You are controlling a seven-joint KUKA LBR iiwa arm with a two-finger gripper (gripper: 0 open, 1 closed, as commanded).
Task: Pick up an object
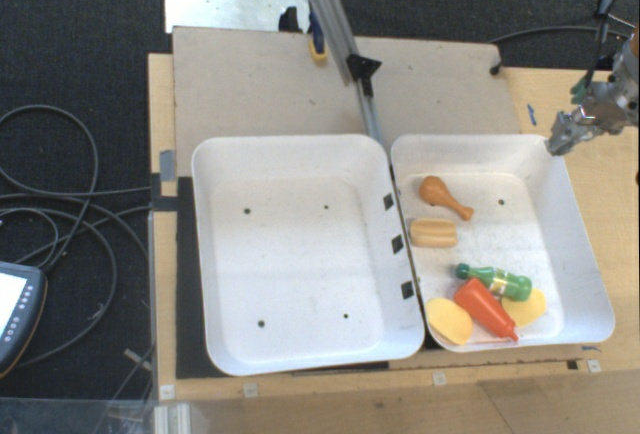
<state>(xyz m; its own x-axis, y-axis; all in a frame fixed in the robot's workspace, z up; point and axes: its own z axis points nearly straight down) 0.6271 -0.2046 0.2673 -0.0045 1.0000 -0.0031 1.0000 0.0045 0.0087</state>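
End effector [562, 137] over right bin's [575, 222] far corner, finger state seemingly undiscernible, nothing held.

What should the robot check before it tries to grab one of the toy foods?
1. Toys within the right bin: ok, all five lie inside it.
2. Gripper above a toy: not ok, it hangs over the bin's top right corner, away from every toy.
3. Easy target: ok, the chicken drumstick lies apart from the others.
4. Crowded spot: not ok, the orange carrot and the green bottle touch near the bin's lower edge.
5. Jaws open: cannot tell, too small and blurred.
6. Bread roll clear of the bin wall: not ok, close beside it.
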